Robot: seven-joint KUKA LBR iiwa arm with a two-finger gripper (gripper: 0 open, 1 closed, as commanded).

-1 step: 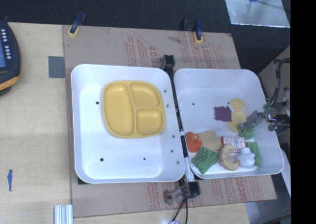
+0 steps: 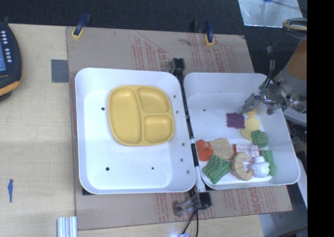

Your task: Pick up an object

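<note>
My gripper [image 2: 261,107] hangs over the right side of the right bin [image 2: 209,91], reaching in from the right. Its fingers are spread open and hold nothing. The left fingertip [image 2: 247,107] sits just above a yellow toy fruit [image 2: 252,124] and to the upper right of a purple piece [image 2: 235,120]. Below them lie a green broccoli [image 2: 259,138], a red-and-white packet [image 2: 246,150], a tan bread slice [image 2: 222,148], a red tomato piece [image 2: 204,151], a green leafy piece [image 2: 216,168], a round tan biscuit [image 2: 241,167] and a small white bottle [image 2: 260,167].
The left bin [image 2: 88,142] holds a yellow divided plate [image 2: 140,114]. A black clip [image 2: 178,66] joins the bins at the back and another [image 2: 191,204] at the front. A handheld controller [image 2: 7,58] lies at the far left.
</note>
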